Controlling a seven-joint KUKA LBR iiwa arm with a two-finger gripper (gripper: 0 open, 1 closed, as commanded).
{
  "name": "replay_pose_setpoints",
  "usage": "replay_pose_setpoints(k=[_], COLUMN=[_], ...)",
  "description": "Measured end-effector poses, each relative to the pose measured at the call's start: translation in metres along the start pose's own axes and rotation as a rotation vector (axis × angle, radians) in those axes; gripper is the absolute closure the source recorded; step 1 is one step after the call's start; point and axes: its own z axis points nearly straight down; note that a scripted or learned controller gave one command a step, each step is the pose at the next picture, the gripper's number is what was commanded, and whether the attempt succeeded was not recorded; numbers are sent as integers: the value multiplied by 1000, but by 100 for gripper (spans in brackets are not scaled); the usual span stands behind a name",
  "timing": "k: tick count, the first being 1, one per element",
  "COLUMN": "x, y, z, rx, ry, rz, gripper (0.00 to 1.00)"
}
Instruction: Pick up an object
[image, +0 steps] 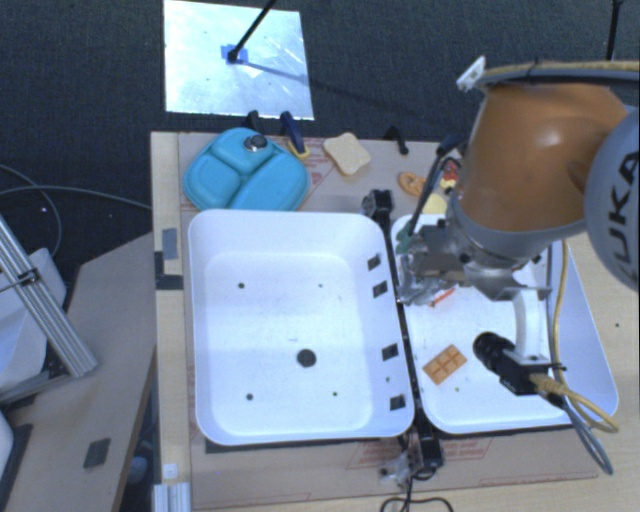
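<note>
Lying flat on the floor of the right-hand shallow white bin (590, 375) is a small orange waffle-patterned square (445, 363), tilted diamond-wise, near that bin's inner wall. From my remote seat I see bare white floor all around the square. Just beyond the square, farther up the bin, the gripper (425, 290) hangs beneath the grey arm with its orange band (535, 150); I cannot tell its state. A thin red stick (443, 296) lies beside the gripper. Left of the square, past the divider, sits the left white bin (215, 250). Farther back from the square, on the cardboard bench top (170, 330), rest a blue sectioned plate (246, 172) and a toast-shaped slice (347, 153).
</note>
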Motion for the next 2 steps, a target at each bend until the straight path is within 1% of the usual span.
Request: replay_pose_setpoints(k=[1, 2], x=[20, 19], y=[0, 1], z=[-121, -126], rx=[-26, -18], ry=[9, 6], rz=[-13, -15], gripper=[100, 100])
